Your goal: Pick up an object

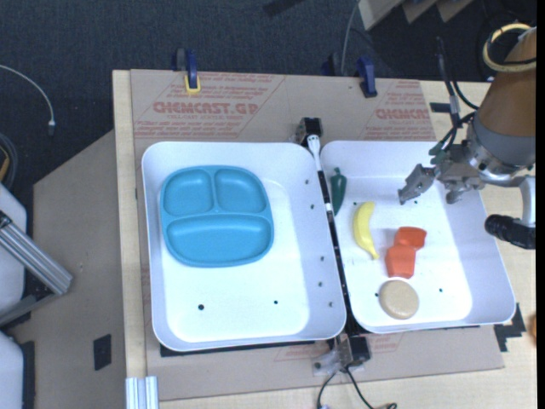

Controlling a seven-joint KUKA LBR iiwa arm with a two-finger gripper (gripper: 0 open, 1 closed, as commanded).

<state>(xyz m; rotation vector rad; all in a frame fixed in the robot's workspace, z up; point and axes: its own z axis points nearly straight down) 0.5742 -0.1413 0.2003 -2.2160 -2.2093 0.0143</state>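
Nearest, right bin [477,309], front: a round tan disc [398,299] on the white floor. Just behind it, an orange block [404,250], tilted. Left of the block, a yellow banana [365,228], lying lengthwise. Behind the banana, a dark green pepper [338,189] against the bin's left wall. Left bin [247,318]: a blue divided plate [218,215], three compartments. Farther back, over the right bin's rear part, the gripper [434,187] hangs with fingers spread apart, nothing between them, well apart from the orange block. Bench [255,100]: brown board beneath both bins.
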